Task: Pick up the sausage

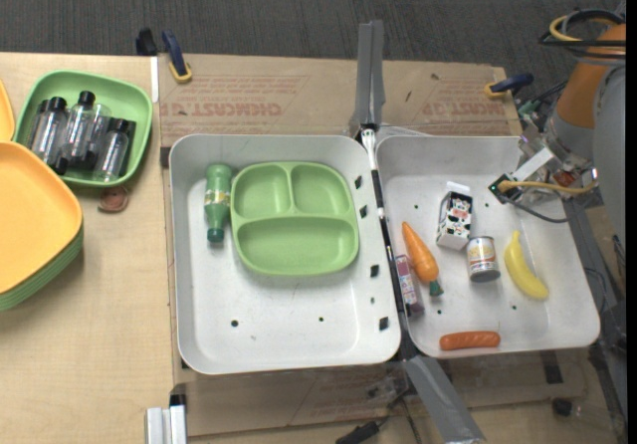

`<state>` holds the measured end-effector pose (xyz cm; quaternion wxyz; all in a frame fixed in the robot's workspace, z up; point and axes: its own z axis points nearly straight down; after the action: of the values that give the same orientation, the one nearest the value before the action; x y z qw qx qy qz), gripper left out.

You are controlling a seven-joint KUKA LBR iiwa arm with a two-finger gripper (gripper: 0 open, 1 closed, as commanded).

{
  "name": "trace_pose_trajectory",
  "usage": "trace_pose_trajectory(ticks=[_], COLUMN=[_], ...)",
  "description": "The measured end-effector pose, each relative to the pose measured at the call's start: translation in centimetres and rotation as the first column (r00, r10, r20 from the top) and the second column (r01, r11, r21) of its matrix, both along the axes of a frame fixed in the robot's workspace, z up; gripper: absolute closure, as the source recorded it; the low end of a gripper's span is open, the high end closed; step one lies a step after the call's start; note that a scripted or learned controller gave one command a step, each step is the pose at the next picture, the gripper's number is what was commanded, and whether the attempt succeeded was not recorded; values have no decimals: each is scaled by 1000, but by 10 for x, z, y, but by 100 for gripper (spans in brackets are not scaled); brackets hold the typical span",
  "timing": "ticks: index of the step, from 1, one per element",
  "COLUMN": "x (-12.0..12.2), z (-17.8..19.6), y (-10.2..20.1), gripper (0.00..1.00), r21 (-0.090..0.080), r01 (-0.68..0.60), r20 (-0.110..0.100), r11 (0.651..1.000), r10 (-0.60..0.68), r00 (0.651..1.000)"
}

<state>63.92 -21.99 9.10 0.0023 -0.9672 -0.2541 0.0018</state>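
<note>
The sausage, a short orange-red link, lies flat near the front wall of the right bin. The arm comes in at the right edge, and its gripper hovers over the bin's far right rim. That is well behind and to the right of the sausage, with a banana and a can in between. Nothing shows in the gripper's grasp.
The right bin also holds a carrot, a purple tube, a small can, a banana and a white carton. The left bin bears a green divided plate and a green bottle.
</note>
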Motion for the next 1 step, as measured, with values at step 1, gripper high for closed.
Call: trace_pose_trajectory(ticks=[1], x=[-2], z=[6], y=[-2], gripper=[100], r21=[-2], r01=[-210], r20=[2], r11=[978], r10=[210], r00=[978])
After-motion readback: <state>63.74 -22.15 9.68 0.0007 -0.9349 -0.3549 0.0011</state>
